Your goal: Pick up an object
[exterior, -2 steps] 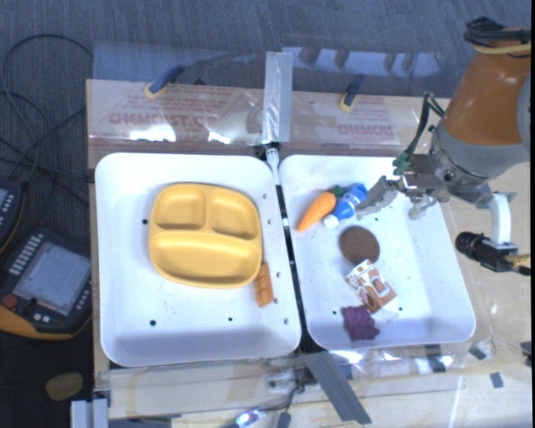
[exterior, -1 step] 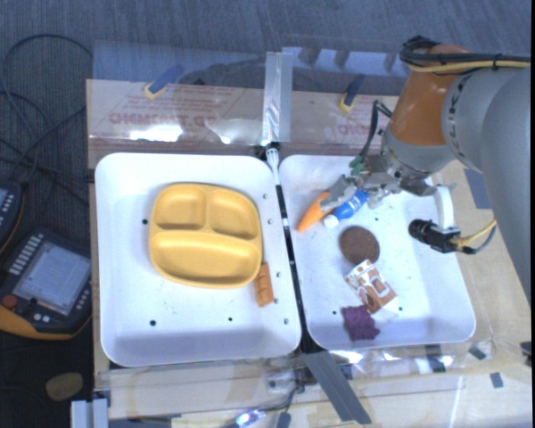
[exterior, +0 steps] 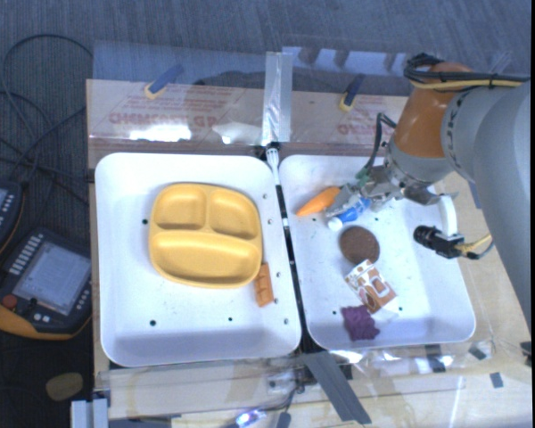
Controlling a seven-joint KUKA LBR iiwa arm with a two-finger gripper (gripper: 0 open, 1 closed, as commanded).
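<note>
Seen from above at a slant, two shallow white bins sit side by side on a table (exterior: 107, 114). The left bin (exterior: 125, 328) holds a yellow divided plate (exterior: 205, 234), with a small orange stick (exterior: 264, 284) lying just beside the plate's lower right corner.

The right bin (exterior: 446, 315) holds five loose things. An orange carrot (exterior: 316, 201) lies near the top left, close to the wall between the bins. Just right of it, touching or nearly touching its tip, is a small blue and white tube (exterior: 349, 210). Below that sits a round brown disc (exterior: 359, 242). Lower still lies a white and brown packet (exterior: 371, 284), and near the bottom edge a purple lump (exterior: 360, 323).

A grey arm (exterior: 495, 141) with an orange band (exterior: 423, 123) reaches in from the right. Its jaws are down over the top part of the right bin, right at the upper end of the blue and white tube. Whether the jaws are parted, closed or gripping anything cannot be told from this angle.

On the grey floor to the left of the table lie a handheld controller (exterior: 45, 283) and black cables (exterior: 27, 141).
</note>
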